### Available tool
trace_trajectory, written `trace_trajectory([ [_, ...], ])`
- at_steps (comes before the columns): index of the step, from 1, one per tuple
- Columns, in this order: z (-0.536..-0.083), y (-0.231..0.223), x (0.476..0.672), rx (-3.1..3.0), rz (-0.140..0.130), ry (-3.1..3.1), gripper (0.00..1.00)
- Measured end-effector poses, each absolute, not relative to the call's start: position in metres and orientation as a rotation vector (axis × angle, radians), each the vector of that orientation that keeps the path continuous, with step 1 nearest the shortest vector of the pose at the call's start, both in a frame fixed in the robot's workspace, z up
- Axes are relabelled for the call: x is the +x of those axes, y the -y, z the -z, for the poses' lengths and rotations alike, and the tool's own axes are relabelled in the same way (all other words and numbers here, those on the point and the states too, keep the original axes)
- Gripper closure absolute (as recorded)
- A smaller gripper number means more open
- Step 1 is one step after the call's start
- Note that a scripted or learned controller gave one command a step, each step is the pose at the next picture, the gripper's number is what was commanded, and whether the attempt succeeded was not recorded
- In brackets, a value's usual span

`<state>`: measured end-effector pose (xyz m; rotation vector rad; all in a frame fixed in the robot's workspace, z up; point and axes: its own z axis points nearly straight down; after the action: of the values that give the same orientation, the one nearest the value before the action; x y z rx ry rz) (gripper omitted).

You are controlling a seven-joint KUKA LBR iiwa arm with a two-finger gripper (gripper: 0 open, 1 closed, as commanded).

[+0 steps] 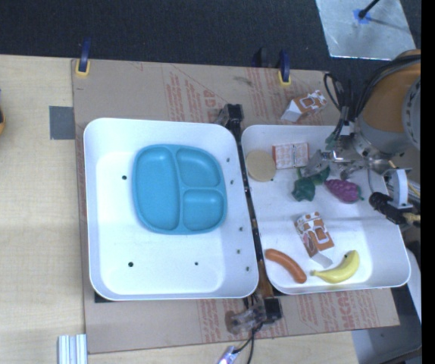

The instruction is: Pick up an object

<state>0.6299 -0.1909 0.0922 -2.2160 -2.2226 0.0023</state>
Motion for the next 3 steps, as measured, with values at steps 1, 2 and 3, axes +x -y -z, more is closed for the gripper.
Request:
trace_trajectory([
  [1, -0.092, 0.159, 0.657, -2.216, -0.001, 2.224, 0.00],
  [2, -0.092, 0.183, 0.656, -2.218, -0.001, 2.225, 0.00],
  [3, -0.092, 0.201, 0.643, -2.217, -0.003, 2.222, 0.00],
])
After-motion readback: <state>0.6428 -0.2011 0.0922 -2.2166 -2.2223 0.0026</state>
